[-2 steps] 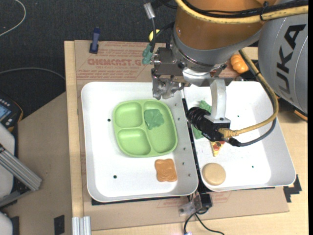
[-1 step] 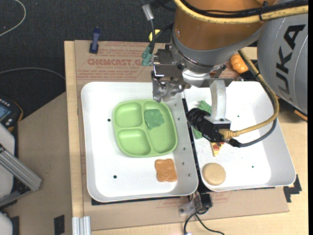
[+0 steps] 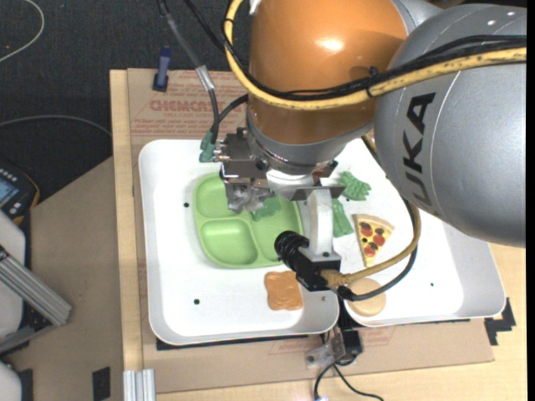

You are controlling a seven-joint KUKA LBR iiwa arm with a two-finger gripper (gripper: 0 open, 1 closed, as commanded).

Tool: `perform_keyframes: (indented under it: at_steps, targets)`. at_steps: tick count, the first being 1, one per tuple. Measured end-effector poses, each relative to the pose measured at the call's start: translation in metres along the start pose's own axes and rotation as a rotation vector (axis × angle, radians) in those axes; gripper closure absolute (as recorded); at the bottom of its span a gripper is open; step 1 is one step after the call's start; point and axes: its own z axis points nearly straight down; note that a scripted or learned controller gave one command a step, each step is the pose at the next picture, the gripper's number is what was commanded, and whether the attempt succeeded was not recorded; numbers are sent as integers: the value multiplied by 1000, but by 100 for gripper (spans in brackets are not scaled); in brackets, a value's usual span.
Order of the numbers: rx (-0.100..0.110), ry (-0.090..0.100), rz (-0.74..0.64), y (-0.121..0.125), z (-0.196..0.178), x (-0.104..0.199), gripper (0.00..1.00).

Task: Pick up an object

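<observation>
Several small toys lie in two white bins set side by side on a brown cardboard sheet. A green divided tray (image 3: 224,228) sits in the middle of the left bin (image 3: 167,249), partly hidden under the arm's wrist. An orange toast-shaped piece (image 3: 283,291) rests near that bin's front edge, just beside the tray's front corner. A pizza slice (image 3: 374,236) with red dots lies in the right bin (image 3: 468,295), near the divide between the bins. Green leafy pieces (image 3: 354,185) lie just behind the pizza slice, and another small green piece (image 3: 207,147) peeks out at the back of the left bin. A pale round disc (image 3: 368,301) sits at the front of the right bin, partly under a yellow cable.

The gripper (image 3: 248,197) hangs low over the back part of the tray, at the end of a large arm (image 3: 418,98) with an orange dome and grey body that reaches in from the right. Whether its fingers are open or closed cannot be told, as the wrist hardware hides them, and no object can be seen held. A black fitting (image 3: 303,261) and cables trail from the wrist toward the front.
</observation>
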Motion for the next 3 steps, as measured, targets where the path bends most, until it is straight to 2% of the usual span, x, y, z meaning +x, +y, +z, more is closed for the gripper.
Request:
perform_keyframes:
  at_steps: [1, 2, 3]
  targets:
    - [9, -5, 6, 3, 231, 3, 100]
    - [-13, 1, 8, 78, 224, -10, 100]
    - [-19, 0, 12, 159, 181, -76, 100]
